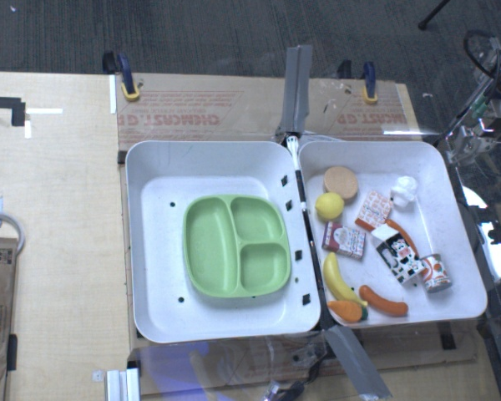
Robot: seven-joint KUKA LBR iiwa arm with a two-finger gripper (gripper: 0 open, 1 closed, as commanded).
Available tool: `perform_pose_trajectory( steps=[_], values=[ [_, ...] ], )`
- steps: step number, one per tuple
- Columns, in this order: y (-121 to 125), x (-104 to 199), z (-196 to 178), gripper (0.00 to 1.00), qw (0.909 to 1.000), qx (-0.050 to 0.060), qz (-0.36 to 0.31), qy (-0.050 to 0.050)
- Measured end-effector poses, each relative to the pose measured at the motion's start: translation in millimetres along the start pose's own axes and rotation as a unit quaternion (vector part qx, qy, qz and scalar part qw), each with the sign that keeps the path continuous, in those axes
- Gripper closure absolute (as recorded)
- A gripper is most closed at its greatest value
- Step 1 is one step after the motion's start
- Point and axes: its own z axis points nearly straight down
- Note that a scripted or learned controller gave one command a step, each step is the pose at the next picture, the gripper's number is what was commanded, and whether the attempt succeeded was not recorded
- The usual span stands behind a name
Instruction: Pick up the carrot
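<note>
The carrot (344, 311) lies in the right bin's (461, 224) near corner, touching the banana (337, 278). I cannot tell the claw's state.

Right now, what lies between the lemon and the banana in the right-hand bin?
In the camera view, a small red-and-white box lies between the lemon above it and the banana below it.

I see a pale wooden table (50, 224) under even light, with dark grey carpet floor (192, 23) beyond its far edge. A cardboard sheet (200, 111) is held by two blue-and-yellow clamps (127, 78). Black tape marks (8, 107) the table's left.
</note>
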Motion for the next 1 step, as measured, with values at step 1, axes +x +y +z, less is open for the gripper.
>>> perform_pose_trajectory(
  steps=[1],
  values=[
    [0.0,0.1,0.1,0.0,1.0,0.0,0.0,0.0]
  ],
)
